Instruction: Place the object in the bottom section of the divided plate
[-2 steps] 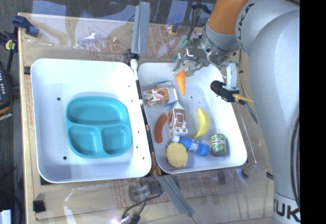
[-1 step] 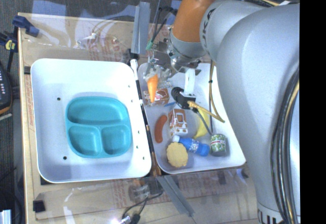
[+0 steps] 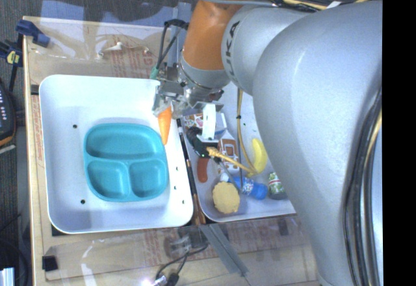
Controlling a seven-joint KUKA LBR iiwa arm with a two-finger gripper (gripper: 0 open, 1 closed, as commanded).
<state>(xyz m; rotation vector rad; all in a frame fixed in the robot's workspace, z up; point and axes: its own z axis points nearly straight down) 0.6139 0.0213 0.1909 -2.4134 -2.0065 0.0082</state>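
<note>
Pinching the carrot (image 3: 164, 123), the gripper (image 3: 168, 108) hangs it lengthwise vertical, tip down, beside the divided plate (image 3: 125, 161)

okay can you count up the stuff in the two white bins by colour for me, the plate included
Blue: 2, the divided plate and a small blue toy.
Orange: 1, the carrot below the gripper.
Yellow: 2, the banana and a round yellow piece.
Green: 1, a small green item.
Total: 6 clearly told apart; the rest is too cluttered.

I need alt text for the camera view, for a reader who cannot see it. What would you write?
A grey arm with an orange band reaches in from the right; its gripper is above an orange carrot-like object at the right edge of the left white bin. A blue divided plate lies in that bin. The right bin holds small toy foods.
</note>
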